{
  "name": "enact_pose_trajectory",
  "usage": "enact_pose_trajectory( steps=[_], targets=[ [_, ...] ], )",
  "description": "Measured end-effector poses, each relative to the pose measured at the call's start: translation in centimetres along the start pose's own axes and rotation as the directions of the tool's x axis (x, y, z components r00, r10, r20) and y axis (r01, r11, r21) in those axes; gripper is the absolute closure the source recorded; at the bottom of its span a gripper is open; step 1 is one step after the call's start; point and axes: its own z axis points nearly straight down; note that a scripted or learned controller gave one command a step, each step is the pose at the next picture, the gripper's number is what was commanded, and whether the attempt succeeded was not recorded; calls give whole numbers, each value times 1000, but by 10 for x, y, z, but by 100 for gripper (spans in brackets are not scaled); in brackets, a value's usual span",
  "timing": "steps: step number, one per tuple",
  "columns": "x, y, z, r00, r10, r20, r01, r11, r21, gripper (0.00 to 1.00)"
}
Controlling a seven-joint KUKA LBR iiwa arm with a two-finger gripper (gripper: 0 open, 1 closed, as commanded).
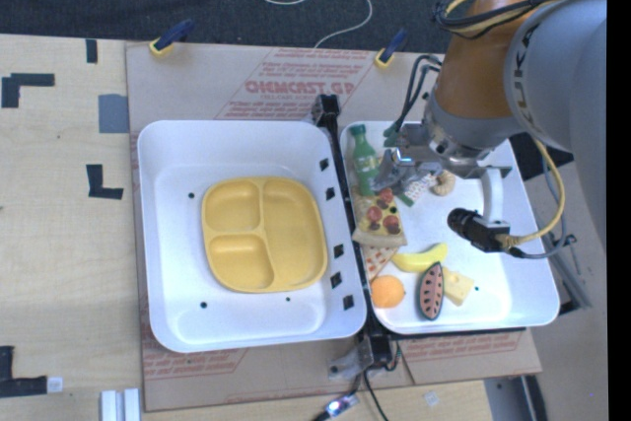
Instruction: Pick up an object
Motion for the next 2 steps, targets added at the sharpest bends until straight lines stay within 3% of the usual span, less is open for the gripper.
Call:
enact_pose_trajectory(
  steps=[2],
  targets=[
    [8,-9,3,1000,-1,-1,1,1000,-1,100]
  ],
)
